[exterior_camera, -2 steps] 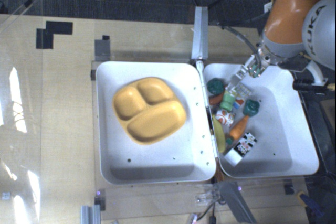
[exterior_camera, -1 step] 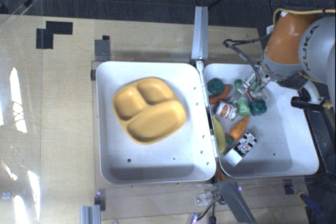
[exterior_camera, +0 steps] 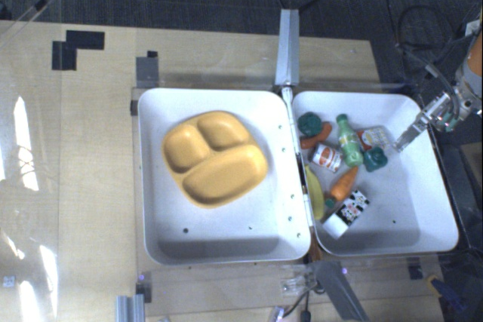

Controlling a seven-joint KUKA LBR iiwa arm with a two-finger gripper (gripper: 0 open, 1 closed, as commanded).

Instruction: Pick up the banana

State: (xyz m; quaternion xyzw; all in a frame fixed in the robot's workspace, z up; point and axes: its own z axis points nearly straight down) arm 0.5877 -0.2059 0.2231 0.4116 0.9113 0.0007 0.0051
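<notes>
bench (exterior_camera: pixel 90 185) carried two white bins | left bin (exterior_camera: pixel 151 162) held a yellow divided plate (exterior_camera: pixel 215 157) | right bin (exterior_camera: pixel 423 215) held clutter | banana (exterior_camera: pixel 315 192) lay wedged along its left wall, beside the carrot (exterior_camera: pixel 344 183), likely awkward to reach | claw (exterior_camera: pixel 406 136) hovered right of it, well apart, gripping nothing; open or closed unclear

2 white bins (exterior_camera: pixel 226 253), 1 yellow tray (exterior_camera: pixel 215 158), 1 banana (exterior_camera: pixel 315 194), 2 carrots (exterior_camera: pixel 344 183), 1 green bottle (exterior_camera: pixel 348 140), 1 can (exterior_camera: pixel 327 157).

Bright, even — glare left (soft focus).
</notes>
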